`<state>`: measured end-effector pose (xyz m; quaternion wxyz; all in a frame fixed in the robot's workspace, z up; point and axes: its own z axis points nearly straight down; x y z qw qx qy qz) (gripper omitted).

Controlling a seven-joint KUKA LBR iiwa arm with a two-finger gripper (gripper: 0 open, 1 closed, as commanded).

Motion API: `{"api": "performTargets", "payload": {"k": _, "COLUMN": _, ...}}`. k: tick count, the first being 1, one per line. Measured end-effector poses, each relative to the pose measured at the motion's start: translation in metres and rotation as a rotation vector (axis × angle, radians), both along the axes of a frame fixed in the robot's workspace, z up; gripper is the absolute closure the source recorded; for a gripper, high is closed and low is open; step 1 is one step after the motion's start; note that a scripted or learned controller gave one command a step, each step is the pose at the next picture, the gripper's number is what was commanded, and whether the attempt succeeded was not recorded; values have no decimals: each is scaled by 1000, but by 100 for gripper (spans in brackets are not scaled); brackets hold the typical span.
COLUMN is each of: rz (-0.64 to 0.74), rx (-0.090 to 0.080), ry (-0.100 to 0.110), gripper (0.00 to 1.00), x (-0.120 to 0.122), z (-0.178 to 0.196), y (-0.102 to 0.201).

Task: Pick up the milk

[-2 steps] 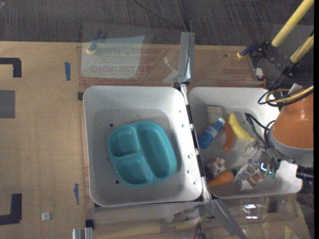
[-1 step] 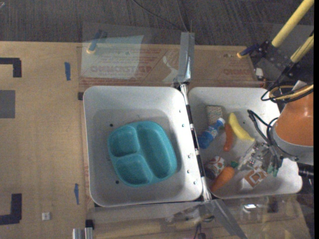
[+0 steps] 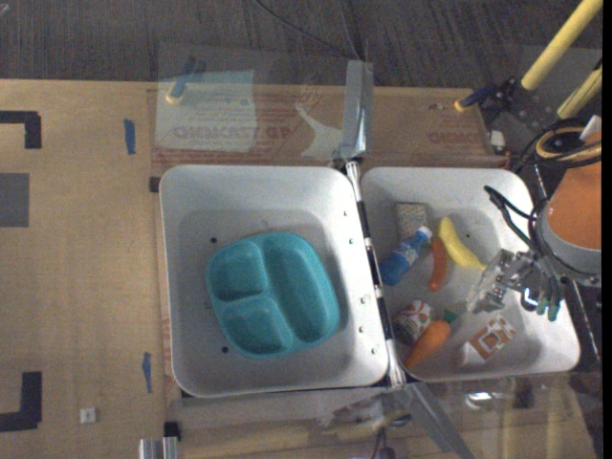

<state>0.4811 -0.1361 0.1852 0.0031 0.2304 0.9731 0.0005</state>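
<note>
Gripper [image 3: 499,285] over right bin [image 3: 566,352], just above milk carton [image 3: 492,338]; claw state unclear. Banana [image 3: 459,243], carrot [image 3: 427,342], blue bottle [image 3: 403,255] nearby. Teal tray [image 3: 273,293] in left bin [image 3: 182,256].

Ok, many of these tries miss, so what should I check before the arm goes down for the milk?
1. Milk carton in plain view in the right bin: ok.
2. Gripper over the right bin: ok.
3. Gripper lined up with the carton: not ok, it sits off to the carton's far side, toward the banana.
4. Room around the carton: ok, the carrot lies apart from it.
5. Carton upright or lying flat: cannot tell.
6. Carton already lifted: not ok, it rests on the bin floor.
</note>
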Motion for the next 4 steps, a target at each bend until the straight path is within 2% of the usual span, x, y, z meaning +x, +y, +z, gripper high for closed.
{"api": "performTargets", "payload": {"k": 1, "rz": 293, "rx": -3, "ry": -3, "gripper": 100, "x": 53, "z": 38, "y": -32}}
{"api": "performTargets", "payload": {"k": 2, "rz": 292, "rx": -3, "ry": -3, "gripper": 0, "x": 53, "z": 38, "y": -32}}
{"api": "performTargets", "payload": {"k": 3, "rz": 479, "rx": -10, "ry": -17, "gripper": 0, "x": 25, "z": -68, "y": -61}}
{"api": "performTargets", "payload": {"k": 4, "rz": 454, "rx": -4, "ry": -4, "gripper": 0, "x": 84, "z": -97, "y": -76}}
